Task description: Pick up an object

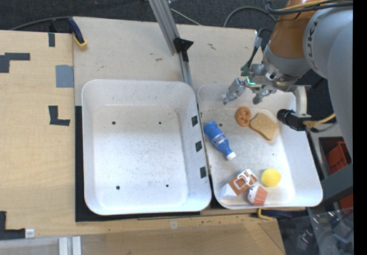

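My gripper (245,94) hangs open over the far end of the right bin (298,182), with nothing between its fingers. Just below it lie a small brown pretzel-like piece (243,116) and a slice of toast (264,126). A blue bottle (218,139) lies near the bin's left wall. Toward the near end sit a yellow ball (270,177), an orange-and-white carton (241,181) and a small red-and-white cup (257,195).
The left bin (92,133) stands beside the right one, with a divider wall between them. A metal pole (163,13) slants in from the top and ends near the bins' far edge. A yellow-and-blue clamp (77,33) lies at the bench's far left.
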`<state>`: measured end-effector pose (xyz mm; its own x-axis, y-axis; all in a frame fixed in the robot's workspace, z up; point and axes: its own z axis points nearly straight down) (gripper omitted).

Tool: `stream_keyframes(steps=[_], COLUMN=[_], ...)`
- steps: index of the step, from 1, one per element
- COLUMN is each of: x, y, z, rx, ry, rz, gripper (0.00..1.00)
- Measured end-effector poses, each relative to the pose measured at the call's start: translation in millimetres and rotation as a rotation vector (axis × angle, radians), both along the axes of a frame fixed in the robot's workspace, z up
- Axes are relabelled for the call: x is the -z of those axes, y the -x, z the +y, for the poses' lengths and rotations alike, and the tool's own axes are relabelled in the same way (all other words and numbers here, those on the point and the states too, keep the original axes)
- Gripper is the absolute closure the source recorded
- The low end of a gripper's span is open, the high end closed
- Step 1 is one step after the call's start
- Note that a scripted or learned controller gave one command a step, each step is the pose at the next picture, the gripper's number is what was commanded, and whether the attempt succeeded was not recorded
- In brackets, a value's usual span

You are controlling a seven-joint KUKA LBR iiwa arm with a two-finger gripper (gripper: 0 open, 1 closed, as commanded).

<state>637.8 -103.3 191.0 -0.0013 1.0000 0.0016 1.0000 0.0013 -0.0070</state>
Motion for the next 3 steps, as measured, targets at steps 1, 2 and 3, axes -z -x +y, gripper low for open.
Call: stream_keyframes(steps=[1, 2, 3], x=[-3, 55, 105], y=[-1, -8, -7], z=[0, 6, 7], rx=[-0.001, -0.001, -0.001], ry=[0.001, 0.002, 0.003], rz=[-0.005, 0.000, -0.003], gripper=[0.00, 0.00, 0.00])
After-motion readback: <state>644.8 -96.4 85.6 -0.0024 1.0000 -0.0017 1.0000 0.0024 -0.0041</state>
